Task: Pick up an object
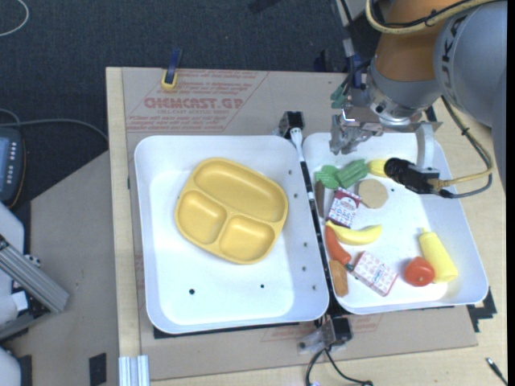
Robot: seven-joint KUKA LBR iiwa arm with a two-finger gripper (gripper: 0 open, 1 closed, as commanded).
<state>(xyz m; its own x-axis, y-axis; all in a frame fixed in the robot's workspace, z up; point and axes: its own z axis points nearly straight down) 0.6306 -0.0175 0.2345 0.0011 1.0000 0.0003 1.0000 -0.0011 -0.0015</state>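
Note:
My gripper (346, 139) hangs over the back left corner of the right bin (471, 252), open with nothing between its fingers. Just below it in the view lies a green leafy toy (342, 173). Near that are a red and white carton (344, 210) and a round tan disc (372, 193). Further forward lie a banana (358, 233), an orange carrot (336, 248), a brown sausage (339, 278), a red and white box (375, 273), a red tomato (418, 272) and a yellow bottle (438, 255).
The left bin (161, 240) holds a yellow divided plate (232, 209). Both bins rest on a cardboard sheet (201, 99). A thin ridge where the bin walls meet (310, 215) separates them. The arm's orange band (414, 22) is above the right bin's back edge.

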